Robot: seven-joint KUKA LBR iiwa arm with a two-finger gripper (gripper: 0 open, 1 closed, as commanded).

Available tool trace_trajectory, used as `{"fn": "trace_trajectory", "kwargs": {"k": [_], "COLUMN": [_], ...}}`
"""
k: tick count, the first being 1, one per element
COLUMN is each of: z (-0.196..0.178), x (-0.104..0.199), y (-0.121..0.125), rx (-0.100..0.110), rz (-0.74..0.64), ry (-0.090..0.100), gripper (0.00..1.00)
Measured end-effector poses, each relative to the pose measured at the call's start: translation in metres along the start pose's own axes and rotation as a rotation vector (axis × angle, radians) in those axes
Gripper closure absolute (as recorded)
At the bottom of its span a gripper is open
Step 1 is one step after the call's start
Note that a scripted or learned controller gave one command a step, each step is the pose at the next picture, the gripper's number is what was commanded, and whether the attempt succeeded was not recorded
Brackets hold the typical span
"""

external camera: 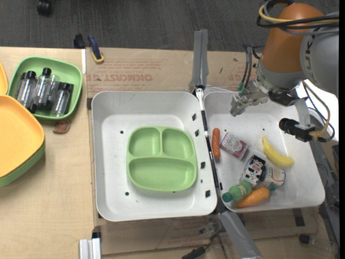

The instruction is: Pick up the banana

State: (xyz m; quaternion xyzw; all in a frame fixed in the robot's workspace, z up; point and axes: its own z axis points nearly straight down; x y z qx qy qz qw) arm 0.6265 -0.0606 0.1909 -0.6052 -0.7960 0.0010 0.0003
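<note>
Hovering over the far end of the right bin (318, 198), the gripper (240, 106) hangs there with nothing between its fingers, and from this slanted look down I cannot tell whether they stand apart or together. The banana (276, 152) lies on the floor of that same bin, toward its right side, nearer to us than the gripper and well apart from it, so my read is the approach is not yet finished.

The banana lies flat and tilted, one end pointing far-left, with open floor on its far side. That looks like the easier way in, since its near end sits close to a small printed packet (254, 169).

Now the count in the right bin: one banana, one carrot (253, 197) at the near edge, one green bottle (237, 191) touching the carrot, one red sausage-shaped piece (216, 143) along the left wall, one pink carton (234, 144) and that one printed packet.

The left bin (105, 144) holds one green divided plate (161, 159) with three compartments. Out on the bench at far left, one green tray (70, 72) carries four small bottles, beside a stack of orange plates (19, 144).
</note>
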Motion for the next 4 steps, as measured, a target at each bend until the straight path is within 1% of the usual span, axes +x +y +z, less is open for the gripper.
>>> {"fn": "trace_trajectory", "kwargs": {"k": [1,2,3,4], "z": [0.0,0.0,-0.054,-0.09], "x": [0.003,-0.036,-0.058,-0.027], "y": [-0.032,0.023,0.017,0.027], "rx": [0.002,-0.001,-0.002,-0.005], "rz": [0.29,0.168,0.082,-0.084], "ry": [0.001,-0.001,-0.002,-0.002], "gripper": [1.0,1.0,1.0,1.0]}}
